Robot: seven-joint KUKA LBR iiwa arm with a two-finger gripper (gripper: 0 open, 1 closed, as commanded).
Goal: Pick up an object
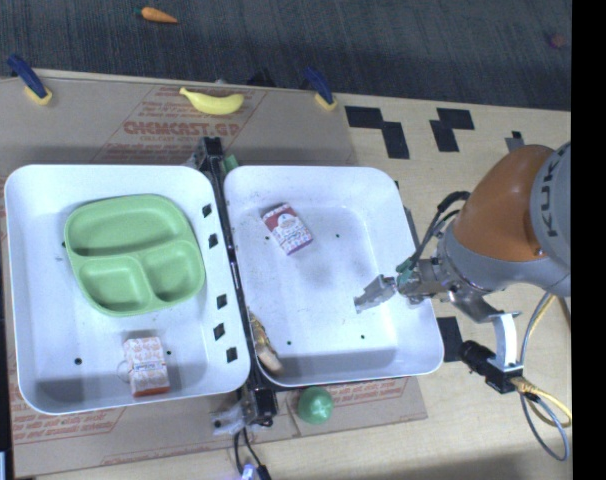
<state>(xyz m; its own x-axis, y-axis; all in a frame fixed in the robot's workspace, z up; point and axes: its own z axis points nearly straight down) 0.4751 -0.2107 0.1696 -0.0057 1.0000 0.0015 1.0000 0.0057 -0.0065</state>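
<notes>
In the right bin (313,183) a small red and white packet (286,228) lies near the back left. The gripper (373,294) hangs over the right side of that bin, well to the right of and nearer than the packet, with nothing seen between its fingers. The left bin (23,268) holds a green divided tray (135,253) and a small orange and white box (145,364) near its front. A small tan object (264,352) lies at the right bin's front left corner.
A yellow banana (212,99) lies on the cardboard behind the bins. A green ball (315,405) sits on the bench in front of the right bin. An orange carrot-shaped item (159,14) lies on the floor beyond. Blue clamps (30,78) hold the cardboard's back edge.
</notes>
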